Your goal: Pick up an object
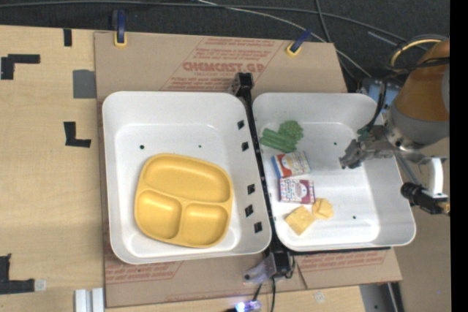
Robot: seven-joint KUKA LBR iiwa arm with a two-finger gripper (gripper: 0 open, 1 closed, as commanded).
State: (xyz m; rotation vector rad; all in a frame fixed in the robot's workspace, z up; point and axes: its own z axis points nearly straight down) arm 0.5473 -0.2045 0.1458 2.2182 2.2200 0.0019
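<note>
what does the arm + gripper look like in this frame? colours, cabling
The arm is a rounded grey body with a wide orange band above the wrist. A thin yellow cable loops over its top. The gripper is a small, dark grey metal assembly at the arm's tip, over the right bin. A black fitting sticks out below the wrist.

My gripper (353, 157) hangs low over the right bin (380, 230), near its right wall, with nothing between the fingers that I can make out. To its left lie a green toy (284, 135), a small carton (291, 163), a red-and-white packet (296, 190) just below it, and two yellow cheese wedges (307, 215) nearest the front. The left bin (117, 157) holds a yellow divided tray (183, 199). Both bins sit on cardboard (219, 62)
</note>
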